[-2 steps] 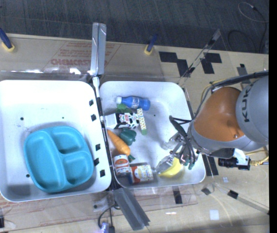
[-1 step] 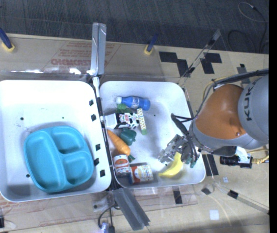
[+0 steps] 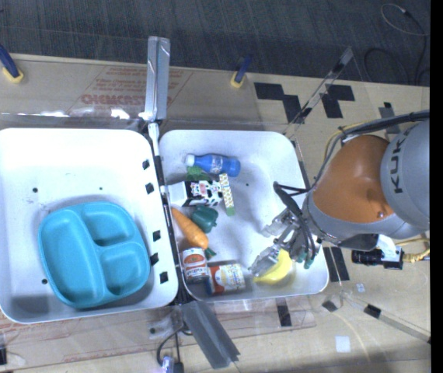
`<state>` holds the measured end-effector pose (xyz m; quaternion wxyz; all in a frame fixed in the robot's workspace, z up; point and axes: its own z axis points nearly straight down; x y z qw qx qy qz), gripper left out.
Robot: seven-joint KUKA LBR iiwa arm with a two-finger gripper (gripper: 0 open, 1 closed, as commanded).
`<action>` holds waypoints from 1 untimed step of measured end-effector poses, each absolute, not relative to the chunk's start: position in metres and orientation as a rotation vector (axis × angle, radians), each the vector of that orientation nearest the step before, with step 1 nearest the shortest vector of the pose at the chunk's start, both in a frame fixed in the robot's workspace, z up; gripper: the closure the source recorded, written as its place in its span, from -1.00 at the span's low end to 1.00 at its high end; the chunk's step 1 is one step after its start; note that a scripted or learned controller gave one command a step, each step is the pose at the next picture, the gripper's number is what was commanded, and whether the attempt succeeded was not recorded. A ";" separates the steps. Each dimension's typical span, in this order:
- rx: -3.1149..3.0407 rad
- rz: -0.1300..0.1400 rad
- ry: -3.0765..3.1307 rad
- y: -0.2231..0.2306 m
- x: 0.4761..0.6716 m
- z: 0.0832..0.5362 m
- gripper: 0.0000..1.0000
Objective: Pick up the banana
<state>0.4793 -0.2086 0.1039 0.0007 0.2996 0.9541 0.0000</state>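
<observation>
Two white bins sit side by side on the bench. Much of the banana is covered by the hand, which sits directly over it at the right bin's near right corner; whether the hand is grasping or released cannot be made out. Left of the hand lie a can, a jar and a carrot; beyond it, a blue bottle. Farther left, the left bin holds a blue divided tray.

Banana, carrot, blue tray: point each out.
banana (image 3: 280, 270): camera view, on its yellow body beside the gripper.
carrot (image 3: 189, 228): camera view, mid orange shaft.
blue tray (image 3: 74, 266): camera view, floor of its large compartment.
</observation>
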 end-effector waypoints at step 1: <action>0.490 -0.001 3.100 -0.183 0.478 0.146 -1.00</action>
